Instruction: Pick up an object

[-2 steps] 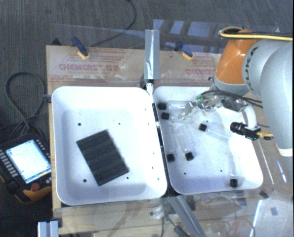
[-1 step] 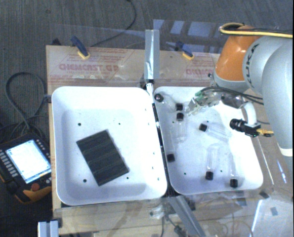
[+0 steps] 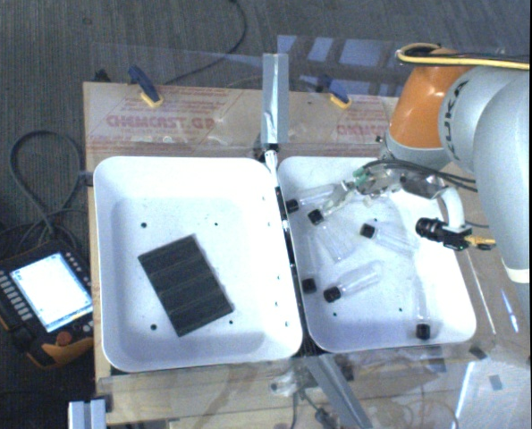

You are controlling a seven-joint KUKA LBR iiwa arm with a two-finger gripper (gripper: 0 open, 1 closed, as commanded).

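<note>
Within the right bin [image 3: 444, 329], toward its far left quarter: one clear vial [image 3: 335, 200] with a black cap, lying slantwise on the floor, the gripper [image 3: 366, 182] directly over its far end. Contact between the two cannot be confirmed. The gripper's metal tip is small and blends with the glassy tubes; whether it is open or closed cannot be told, and nothing is seen lifted.

Same bin, centre: second clear vial [image 3: 358, 280], cap toward the bin's left wall, lying flat and apart from the first.
Same bin, between those two: third vial [image 3: 389, 237], black cap at its left end; its transparent body is hard to trace against the white floor.
Same bin, near right corner: fourth vial [image 3: 420, 309], cap nearest the front rim, body faint.
Same bin, along the left wall: two loose-looking black caps [image 3: 291, 206]; any tubes attached are not discernible.

Over the right bin's far right corner: grey arm [image 3: 502, 141] with orange band [image 3: 422, 105], cut off by the frame edge; it covers that corner.
Left of the right bin, touching it: left bin [image 3: 114, 195], holding a dark ribbed pad [image 3: 185, 284] lying askew.
Further left of that bin, off the bench: handheld pendant [image 3: 40, 293] with lit screen.
</note>
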